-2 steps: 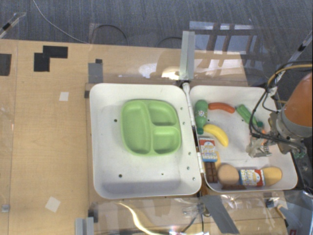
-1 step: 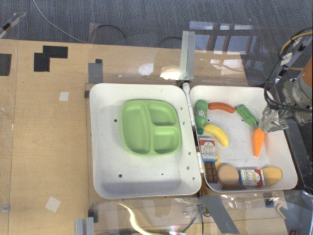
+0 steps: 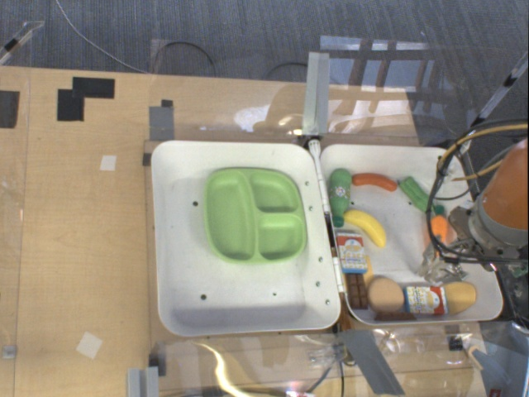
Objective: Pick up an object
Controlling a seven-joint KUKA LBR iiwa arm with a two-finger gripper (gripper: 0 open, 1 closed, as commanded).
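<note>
My gripper (image 3: 439,265) hangs low at the right side of the right bin (image 3: 388,218), under the arm's orange band (image 3: 506,195). It is just above a yellow bottle with a red-and-white label (image 3: 435,298) lying along the bin's front wall. An orange carrot-like piece (image 3: 440,227) shows right behind the gripper, partly hidden by the wrist. Further left lie a yellow banana (image 3: 367,226), a small red-and-blue carton (image 3: 352,252), a brown roll (image 3: 384,292) and a dark chocolate bar (image 3: 355,289).
At the back of the right bin lie a green bottle (image 3: 339,191), an orange-red sausage (image 3: 374,181) and a green vegetable (image 3: 415,193). The left bin (image 3: 178,246) holds a green divided plate (image 3: 254,214). Black and yellow cables (image 3: 463,143) arc above the arm.
</note>
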